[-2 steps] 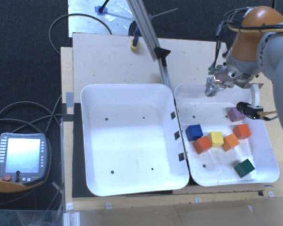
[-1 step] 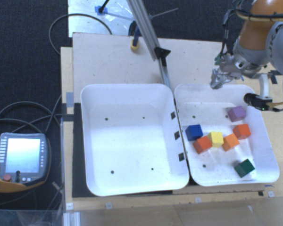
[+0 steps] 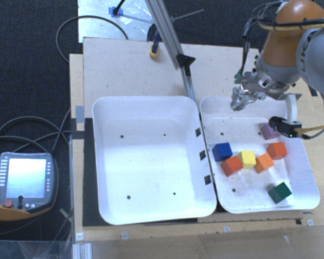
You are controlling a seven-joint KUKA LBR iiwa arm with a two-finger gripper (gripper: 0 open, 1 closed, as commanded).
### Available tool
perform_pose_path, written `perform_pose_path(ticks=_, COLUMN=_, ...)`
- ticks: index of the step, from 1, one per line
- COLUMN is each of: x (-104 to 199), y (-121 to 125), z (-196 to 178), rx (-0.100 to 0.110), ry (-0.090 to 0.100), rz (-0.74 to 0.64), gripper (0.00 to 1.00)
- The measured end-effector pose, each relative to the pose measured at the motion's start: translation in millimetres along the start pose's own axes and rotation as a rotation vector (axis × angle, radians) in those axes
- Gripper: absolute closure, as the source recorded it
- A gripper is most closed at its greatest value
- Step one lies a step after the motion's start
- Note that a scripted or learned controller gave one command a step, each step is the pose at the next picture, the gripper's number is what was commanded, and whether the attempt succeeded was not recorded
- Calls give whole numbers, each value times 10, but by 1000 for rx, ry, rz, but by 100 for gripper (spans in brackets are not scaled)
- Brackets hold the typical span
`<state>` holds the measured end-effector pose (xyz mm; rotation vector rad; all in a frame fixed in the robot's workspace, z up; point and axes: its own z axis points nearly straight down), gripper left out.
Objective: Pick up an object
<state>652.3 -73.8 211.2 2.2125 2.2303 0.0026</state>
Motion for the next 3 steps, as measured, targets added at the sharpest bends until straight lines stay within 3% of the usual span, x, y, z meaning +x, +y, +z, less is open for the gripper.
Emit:
perform_pose_path(ticks=1, x=494, y=-242, z=-145, rx=0, ry=2, rz=-2, gripper=100)
perform_pose_path(ticks=3, x=1499, y=-797, z=-32, rx=3, ry=1, rz=-2, gripper=100)
